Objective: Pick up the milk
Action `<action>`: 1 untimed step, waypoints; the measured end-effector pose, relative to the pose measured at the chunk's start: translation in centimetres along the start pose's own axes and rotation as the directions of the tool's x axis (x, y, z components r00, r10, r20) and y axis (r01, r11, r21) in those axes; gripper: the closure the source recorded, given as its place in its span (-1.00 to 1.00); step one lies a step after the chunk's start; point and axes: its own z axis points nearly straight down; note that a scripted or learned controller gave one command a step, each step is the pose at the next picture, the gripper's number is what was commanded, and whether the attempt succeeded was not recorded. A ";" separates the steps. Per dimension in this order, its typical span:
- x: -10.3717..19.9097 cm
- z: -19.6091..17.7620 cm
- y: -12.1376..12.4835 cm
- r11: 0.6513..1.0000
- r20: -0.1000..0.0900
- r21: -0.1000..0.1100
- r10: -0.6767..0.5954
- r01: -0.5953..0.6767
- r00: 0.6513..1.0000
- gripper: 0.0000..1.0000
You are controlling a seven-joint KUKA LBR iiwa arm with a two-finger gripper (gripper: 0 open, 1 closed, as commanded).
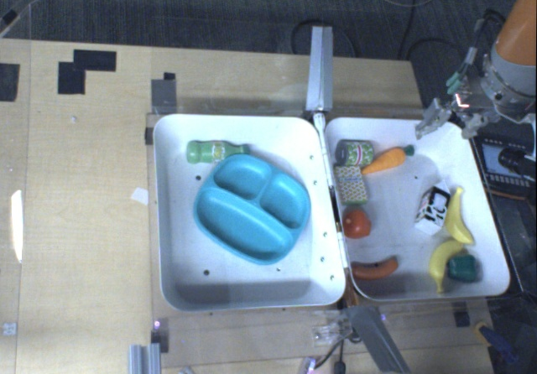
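The left bin (168, 221) holds a green bottle (215, 151) and a blue divided plate (252, 206). In the right bin (495, 276), a green can (355, 153), a patterned packet (352, 186), a tomato (357, 223) and a sausage (375, 267) lie left of the milk (434, 210). A carrot (388, 160) lies up-left of the milk. A banana (450, 238) touches the milk's right side, with a teal object (462, 267) below-right. The gripper (443, 115) hovers above the milk at the bin's far rim, fingers spread, holding nothing.
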 end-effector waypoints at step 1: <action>-3.7 11.5 -2.6 1.000 0.000 0.002 -0.022 0.022 1.000 -1.00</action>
